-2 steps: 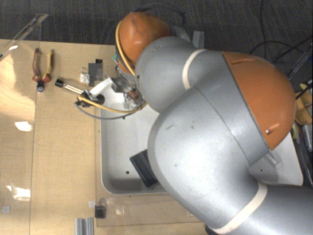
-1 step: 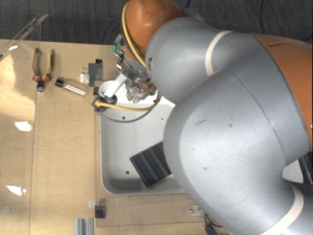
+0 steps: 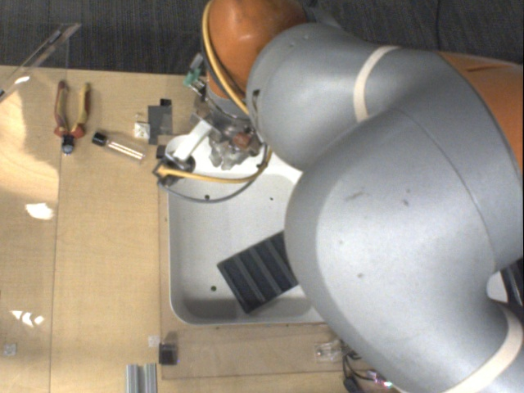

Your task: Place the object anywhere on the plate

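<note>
At the far left of the frame the tan worktop (image 3: pixel 98 260) shows bright glare patches. In the upper left lie red-handled pliers (image 3: pixel 70 113), and just to their right a small screwdriver (image 3: pixel 119 145) with a black handle and a clear shaft, lying at a slant. Right of that, near the bin's upper left corner, sit a small black block (image 3: pixel 161 119) and a pale piece beside it.

Along the bottom edge, left of centre, a ribbed metal piece (image 3: pixel 141 377) stands next to a small dark block (image 3: pixel 168 353), both on the worktop just below the bin.

The white bin (image 3: pixel 190 289) fills the centre of the frame. On its floor, toward the lower middle, a black ribbed object (image 3: pixel 256 274) lies tilted, its right end passing under the arm. No plate can be made out, much of the bin being hidden.

At the upper centre the end effector (image 3: pixel 223 147) hangs over the bin's upper left corner, well apart from the black object, with a yellow cable (image 3: pixel 214 178) looping below it. Whether it is apart or together cannot be told.

The grey arm (image 3: pixel 393 219), with its orange band (image 3: pixel 246 15) at the top, covers the right half of the frame.
</note>
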`<act>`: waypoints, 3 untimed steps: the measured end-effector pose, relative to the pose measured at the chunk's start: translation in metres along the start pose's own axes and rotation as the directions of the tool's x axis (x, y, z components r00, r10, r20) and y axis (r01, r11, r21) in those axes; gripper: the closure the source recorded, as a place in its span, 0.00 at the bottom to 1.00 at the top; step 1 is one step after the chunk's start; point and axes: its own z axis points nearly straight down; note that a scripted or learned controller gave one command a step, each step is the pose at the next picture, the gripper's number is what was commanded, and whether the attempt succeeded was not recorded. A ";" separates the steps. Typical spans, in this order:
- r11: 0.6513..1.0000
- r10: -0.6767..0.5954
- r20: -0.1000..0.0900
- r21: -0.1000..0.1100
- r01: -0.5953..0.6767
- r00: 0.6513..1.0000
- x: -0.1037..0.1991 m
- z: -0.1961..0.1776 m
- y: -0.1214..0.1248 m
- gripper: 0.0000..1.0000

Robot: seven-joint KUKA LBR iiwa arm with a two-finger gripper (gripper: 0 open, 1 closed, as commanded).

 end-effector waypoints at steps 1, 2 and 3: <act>1.000 -0.009 -0.001 0.000 0.009 1.000 0.002 -0.011 -0.002 1.00; 0.865 -0.501 0.000 0.000 0.501 0.865 0.002 0.114 0.012 1.00; 0.600 -0.800 0.000 -0.002 0.800 0.600 0.014 0.059 0.021 1.00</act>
